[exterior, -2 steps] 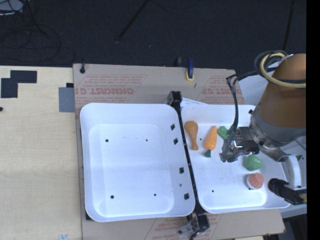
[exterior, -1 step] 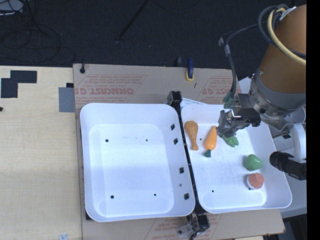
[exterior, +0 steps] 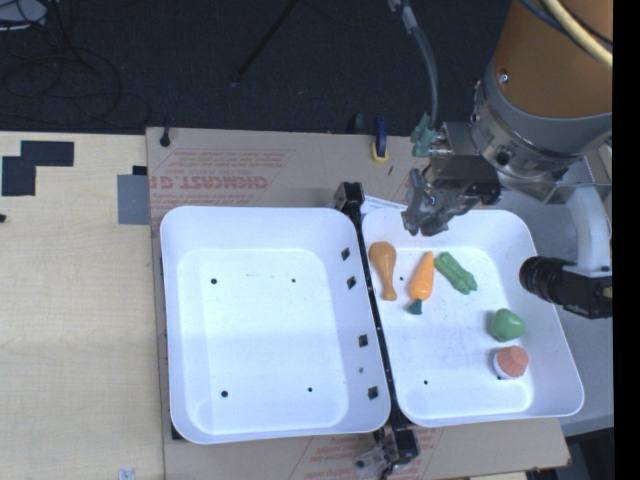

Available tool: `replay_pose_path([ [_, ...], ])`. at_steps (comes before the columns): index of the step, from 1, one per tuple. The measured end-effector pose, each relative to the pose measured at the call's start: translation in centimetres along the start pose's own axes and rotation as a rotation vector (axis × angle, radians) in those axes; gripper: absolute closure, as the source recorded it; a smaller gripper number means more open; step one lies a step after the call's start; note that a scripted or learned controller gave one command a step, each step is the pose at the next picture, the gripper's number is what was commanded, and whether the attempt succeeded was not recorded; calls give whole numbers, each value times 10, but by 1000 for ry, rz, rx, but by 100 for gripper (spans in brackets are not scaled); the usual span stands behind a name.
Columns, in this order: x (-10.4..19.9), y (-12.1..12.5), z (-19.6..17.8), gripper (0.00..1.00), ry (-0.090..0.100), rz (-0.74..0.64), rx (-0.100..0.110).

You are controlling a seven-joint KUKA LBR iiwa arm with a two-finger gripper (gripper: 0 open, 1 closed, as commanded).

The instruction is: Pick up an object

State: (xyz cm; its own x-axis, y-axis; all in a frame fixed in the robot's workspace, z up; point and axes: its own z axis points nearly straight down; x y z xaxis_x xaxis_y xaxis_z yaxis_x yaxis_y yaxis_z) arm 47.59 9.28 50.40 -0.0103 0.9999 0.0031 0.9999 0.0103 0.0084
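Nearest the camera, in my right bin (exterior: 545, 393), a red-and-white round piece (exterior: 512, 362) lay by the near right corner, with a green rounded piece (exterior: 507, 323) just beyond it. Farther in, an orange carrot (exterior: 422, 277) lay between a tan drumstick (exterior: 384, 265) on its left and a green pod (exterior: 456, 272) on its right, all close together. The left bin (exterior: 190, 268) sat beside, joined by black clips. My end effector (exterior: 428, 218) hung over the right bin's far edge, above the carrot, gripping nothing; whether it was open or closed I cannot tell.
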Motion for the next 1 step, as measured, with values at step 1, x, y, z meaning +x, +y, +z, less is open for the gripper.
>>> replay_pose_path([
  [1, 40, 52, -34, 100, -3, 7, 7],
])
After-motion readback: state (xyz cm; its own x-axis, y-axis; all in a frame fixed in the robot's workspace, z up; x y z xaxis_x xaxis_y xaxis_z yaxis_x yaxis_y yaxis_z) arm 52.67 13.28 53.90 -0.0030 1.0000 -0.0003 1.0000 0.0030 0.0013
